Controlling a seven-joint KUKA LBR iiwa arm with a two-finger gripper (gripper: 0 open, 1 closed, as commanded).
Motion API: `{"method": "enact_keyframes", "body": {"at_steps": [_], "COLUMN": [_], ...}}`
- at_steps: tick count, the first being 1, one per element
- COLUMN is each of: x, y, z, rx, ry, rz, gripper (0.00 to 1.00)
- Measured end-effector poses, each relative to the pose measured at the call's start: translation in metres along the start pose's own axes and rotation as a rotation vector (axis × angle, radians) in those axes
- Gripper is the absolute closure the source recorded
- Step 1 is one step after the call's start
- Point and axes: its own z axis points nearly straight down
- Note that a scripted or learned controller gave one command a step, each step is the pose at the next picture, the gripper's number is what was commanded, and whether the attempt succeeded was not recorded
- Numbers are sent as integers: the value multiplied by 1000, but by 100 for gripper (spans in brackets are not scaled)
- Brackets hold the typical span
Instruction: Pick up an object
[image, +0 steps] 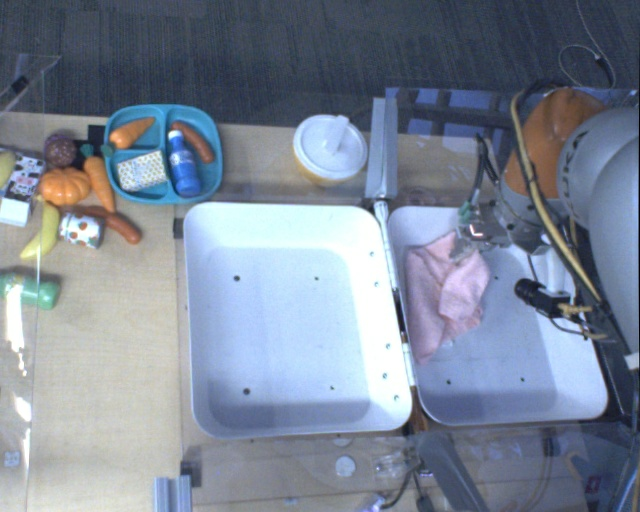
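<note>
While a pink cloth (446, 288) is lying crumpled in the right bin (520, 395), against its left wall, the gripper (478, 232) is sitting at the cloth's upper right corner, where a fold seems to be rising toward it, though whether it is pinching fabric cannot be told. Judging from here, the limp cloth is risking slipping free or snagging on the bin wall if only a thin edge is caught. Dangling cables (560, 290) and the grey arm (600, 170) are crowding the tool, and the left bin (290, 310) is lying well apart.
</note>
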Motion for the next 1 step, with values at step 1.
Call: {"method": "enact_keyframes", "body": {"at_steps": [1], "x": [2], "y": [2], "z": [-11], "rx": [-3], "ry": [0], "rz": [-5], "gripper": [100]}}
